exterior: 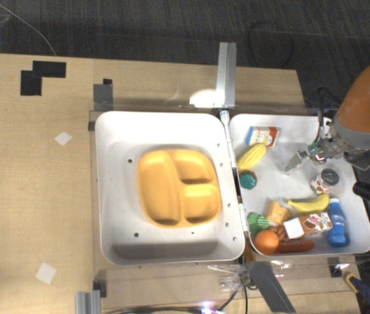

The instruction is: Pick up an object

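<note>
My gripper (297,161) hangs over a bare patch of the right bin (289,124), reaching in from the right below the orange band (367,103). Nothing shows in its grasp. A corn cob (251,156) lies to its left, with a small white and orange box (261,136) behind that. A teal toy (247,180) sits below the corn. Just right of the gripper are a grey disc (329,175) and a small can (319,186). Nearer the front lie a banana (309,205), a blue bottle (336,224), a carton (308,224), an orange (266,242) and a sausage (296,246).
The left bin (116,175) holds a yellow divided tray (177,186). A metal post (226,70) stands behind the wall between the bins. A green toy (257,222) and a tan cone (277,211) crowd the right bin's front left corner.
</note>
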`<state>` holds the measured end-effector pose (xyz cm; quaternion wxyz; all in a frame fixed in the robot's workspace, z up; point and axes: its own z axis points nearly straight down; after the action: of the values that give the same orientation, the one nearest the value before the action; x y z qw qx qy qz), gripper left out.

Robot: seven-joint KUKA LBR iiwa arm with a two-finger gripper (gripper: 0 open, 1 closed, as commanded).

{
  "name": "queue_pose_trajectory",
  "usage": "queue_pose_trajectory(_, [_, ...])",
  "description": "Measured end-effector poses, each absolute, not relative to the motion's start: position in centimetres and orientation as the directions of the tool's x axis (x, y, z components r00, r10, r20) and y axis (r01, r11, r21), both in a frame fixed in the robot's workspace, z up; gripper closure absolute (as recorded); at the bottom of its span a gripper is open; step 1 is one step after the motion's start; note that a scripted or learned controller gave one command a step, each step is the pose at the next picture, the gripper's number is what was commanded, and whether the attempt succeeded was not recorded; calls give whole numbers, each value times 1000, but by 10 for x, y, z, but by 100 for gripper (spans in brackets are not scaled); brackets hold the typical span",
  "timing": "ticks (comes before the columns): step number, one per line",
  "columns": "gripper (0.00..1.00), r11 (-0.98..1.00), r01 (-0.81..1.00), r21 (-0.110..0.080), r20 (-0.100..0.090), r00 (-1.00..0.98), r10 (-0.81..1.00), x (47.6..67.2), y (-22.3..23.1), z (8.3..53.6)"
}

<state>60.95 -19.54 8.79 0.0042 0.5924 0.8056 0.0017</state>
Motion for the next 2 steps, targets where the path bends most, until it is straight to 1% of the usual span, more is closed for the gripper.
queue_pose_trajectory(1, [0, 386, 922, 12, -10, -386, 923, 637, -205, 166])
queue_pose_trajectory(2, [0, 312, 950, 4, -3, -312, 950, 559, -206, 118])
